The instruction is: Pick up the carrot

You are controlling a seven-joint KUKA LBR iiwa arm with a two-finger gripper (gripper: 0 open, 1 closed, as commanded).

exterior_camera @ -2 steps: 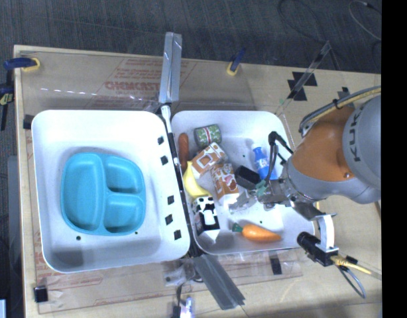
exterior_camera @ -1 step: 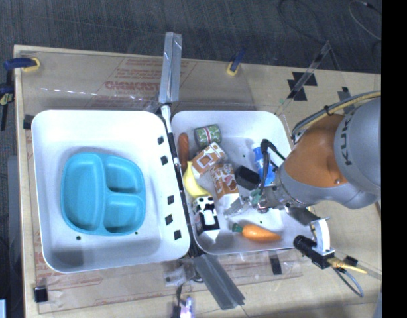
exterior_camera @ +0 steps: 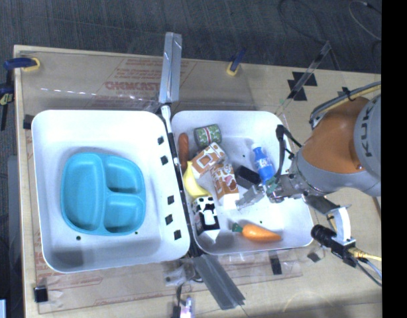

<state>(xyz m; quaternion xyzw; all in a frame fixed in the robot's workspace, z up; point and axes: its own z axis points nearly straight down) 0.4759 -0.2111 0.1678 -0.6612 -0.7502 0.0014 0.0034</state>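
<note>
Camera view is showing the orange plastic carrot with a green top point(exterior_camera: 258, 231) lying near the front wall of the right white bin point(exterior_camera: 293, 240), its long axis running left-right, green end pointing left. The metal two-finger hand point(exterior_camera: 256, 195) is hovering just beyond it, whether spread or together I cannot tell. Closing across the carrot's narrow width, mid-body, seems the best approach.

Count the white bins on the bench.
2. The left bin holds a blue divided tray. The right bin holds the carrot near its front edge, among other clutter.
</note>
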